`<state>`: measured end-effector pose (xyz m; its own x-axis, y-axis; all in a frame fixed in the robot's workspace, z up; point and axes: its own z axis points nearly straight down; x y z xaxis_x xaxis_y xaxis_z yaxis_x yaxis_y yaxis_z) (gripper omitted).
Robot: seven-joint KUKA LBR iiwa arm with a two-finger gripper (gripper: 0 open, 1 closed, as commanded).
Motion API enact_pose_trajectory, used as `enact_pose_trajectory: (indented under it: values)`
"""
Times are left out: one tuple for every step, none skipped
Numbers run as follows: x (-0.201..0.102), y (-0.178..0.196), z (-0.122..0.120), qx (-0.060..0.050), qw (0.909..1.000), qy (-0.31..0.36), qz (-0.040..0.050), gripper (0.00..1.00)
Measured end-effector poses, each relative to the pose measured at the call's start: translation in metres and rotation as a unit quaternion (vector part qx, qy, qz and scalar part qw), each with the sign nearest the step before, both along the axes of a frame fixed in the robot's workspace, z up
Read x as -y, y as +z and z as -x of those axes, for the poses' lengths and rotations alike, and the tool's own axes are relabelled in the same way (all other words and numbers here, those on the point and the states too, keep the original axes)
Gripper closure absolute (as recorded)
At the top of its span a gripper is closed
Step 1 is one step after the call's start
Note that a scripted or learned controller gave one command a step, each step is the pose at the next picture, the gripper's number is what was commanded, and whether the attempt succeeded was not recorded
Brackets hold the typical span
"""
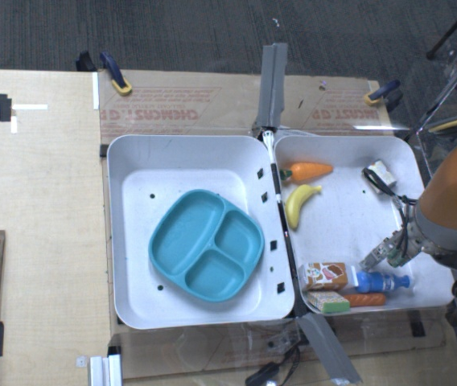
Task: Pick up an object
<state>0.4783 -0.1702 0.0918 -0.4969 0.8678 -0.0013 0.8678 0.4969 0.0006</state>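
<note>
Bottle (380, 281) just below end effector (379, 256) in right bin (349, 215); finger state impossible to tell.

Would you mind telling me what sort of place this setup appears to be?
Most likely a robotics lab bench for grasping trials: two white bins sit clamped to a wooden bench, holding toy food such as a banana and carrot, with the end effector reaching in.

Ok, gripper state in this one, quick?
Gripper: low in the right bin, just above the blue bottle; open or closed cannot be told.
</note>
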Motion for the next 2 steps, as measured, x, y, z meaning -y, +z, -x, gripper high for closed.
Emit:
enact_pose_trajectory:
  values:
    - [-0.020, 0.001, -0.001, 0.002, 0.9969, 0.079, 0.0005, 0.00]
    - [-0.052, 0.001, 0.000, 0.002, 0.9972, 0.075, 0.0027, 0.00]
